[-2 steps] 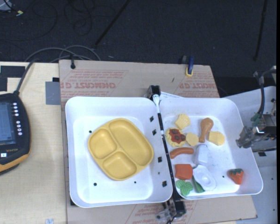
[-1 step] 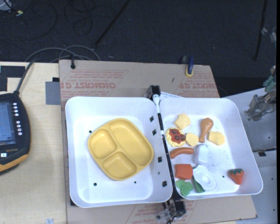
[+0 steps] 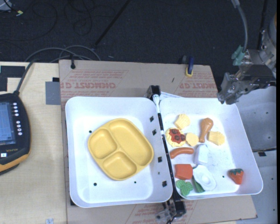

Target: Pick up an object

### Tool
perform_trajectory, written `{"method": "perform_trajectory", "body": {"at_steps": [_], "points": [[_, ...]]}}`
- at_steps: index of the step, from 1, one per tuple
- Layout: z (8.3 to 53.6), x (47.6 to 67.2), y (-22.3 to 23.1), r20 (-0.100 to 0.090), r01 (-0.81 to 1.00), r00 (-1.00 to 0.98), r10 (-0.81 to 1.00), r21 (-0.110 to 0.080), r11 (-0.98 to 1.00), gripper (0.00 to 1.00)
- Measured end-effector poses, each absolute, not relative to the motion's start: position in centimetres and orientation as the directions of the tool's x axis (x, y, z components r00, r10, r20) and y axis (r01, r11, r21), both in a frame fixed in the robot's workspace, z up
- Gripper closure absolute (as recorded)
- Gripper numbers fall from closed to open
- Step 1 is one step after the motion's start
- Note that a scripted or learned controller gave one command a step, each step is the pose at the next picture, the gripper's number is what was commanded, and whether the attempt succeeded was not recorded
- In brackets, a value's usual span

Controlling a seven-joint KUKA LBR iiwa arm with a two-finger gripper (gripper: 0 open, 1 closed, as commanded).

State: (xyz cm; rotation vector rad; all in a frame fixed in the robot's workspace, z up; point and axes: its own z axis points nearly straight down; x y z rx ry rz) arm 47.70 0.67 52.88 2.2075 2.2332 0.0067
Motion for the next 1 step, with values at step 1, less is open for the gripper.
{"method": "perform_trajectory", "body": {"at_steps": [1], "points": [[43.59, 47.58, 2.81, -0.001, 1.0, -0.002, 1.0, -0.015, 0.002, 1.0]]}}
